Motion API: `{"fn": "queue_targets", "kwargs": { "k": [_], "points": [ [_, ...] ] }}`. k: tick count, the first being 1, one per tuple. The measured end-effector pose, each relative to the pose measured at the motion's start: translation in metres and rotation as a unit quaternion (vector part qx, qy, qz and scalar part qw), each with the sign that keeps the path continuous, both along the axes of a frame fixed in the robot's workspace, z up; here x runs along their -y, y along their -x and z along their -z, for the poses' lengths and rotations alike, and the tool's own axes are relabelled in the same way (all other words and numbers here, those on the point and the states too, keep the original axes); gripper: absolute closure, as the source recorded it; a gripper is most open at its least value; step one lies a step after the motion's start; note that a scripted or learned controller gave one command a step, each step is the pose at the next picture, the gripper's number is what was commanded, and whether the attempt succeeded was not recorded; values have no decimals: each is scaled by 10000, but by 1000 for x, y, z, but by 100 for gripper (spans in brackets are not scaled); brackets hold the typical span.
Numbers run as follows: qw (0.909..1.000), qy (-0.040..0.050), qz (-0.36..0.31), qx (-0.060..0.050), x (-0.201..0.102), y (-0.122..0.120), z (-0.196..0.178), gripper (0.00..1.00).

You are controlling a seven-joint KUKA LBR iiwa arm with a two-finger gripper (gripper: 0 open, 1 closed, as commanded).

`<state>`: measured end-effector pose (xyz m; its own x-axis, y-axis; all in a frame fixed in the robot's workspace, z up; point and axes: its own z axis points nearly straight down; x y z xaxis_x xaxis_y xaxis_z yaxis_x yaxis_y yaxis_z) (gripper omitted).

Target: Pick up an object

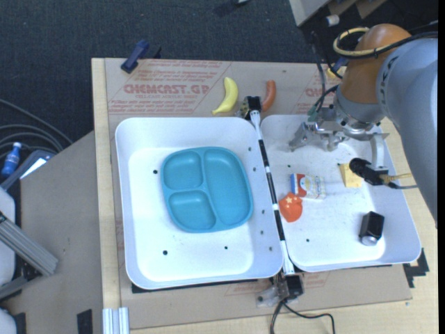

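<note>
Camera view, cardboard-topped bench (printed lettering), dark carpet, end effector finger state unclear

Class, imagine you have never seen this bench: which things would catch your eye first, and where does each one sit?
The blue divided plate stands out most, lying in the middle of the left bin. Next comes the grey arm with its orange band, reaching in from the right, its tool over the far part of the right bin. A yellow banana lies on the bench beyond the bins.
</note>
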<state>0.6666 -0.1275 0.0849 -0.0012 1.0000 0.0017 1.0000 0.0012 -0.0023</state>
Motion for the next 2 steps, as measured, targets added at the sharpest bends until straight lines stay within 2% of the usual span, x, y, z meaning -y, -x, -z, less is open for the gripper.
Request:
{"fn": "queue_targets", "kwargs": {
  "k": [1, 2],
  "points": [
    [10000, 4, 3, 0, -32, 27, 0, 0],
    [10000, 4, 8, 9, -32, 27, -10, 100]
  ]
}}
